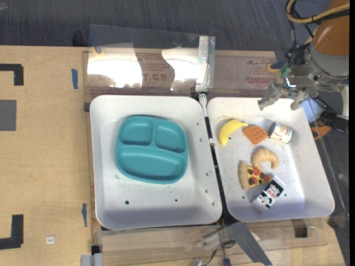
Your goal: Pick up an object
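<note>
- The gripper (284, 97) hangs over the right bin's (321, 195) far edge, jaws spread apart, nothing between them.
- The pickable stuff sits below it: banana (229, 130), cracker (255, 134), croissant (265, 157), pizza slice (252, 175).
- I'd go for the banana; it lies apart from the pile, so drop straight down and straddle its narrow width.

Floor: we see dark grey carpet (166, 4) along the top.
Bench: our light wooden top (39, 148) carries black squares and blue tape bits.
Light: glare on the clear sheet (144, 65) behind the bins.
</note>
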### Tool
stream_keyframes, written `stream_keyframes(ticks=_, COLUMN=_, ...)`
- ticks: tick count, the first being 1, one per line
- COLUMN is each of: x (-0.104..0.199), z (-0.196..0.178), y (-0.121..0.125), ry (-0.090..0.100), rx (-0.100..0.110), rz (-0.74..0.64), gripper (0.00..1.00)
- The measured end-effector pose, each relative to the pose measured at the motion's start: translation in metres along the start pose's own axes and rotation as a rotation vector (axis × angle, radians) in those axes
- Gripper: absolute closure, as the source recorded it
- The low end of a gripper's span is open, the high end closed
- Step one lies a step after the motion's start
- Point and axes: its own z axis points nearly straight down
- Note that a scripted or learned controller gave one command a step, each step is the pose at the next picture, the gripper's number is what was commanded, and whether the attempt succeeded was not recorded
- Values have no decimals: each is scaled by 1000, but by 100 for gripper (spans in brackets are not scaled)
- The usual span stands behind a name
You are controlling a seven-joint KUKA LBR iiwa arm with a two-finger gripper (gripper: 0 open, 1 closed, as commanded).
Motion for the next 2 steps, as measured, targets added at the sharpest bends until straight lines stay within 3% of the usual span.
stream_keyframes(ticks=1, x=20, z=151, y=-15, ry=1, rx=11, rz=0, gripper=0)
stream_keyframes(ticks=2, x=-6, z=170, y=23, ry=8, rx=-29, rz=-13, gripper=0)
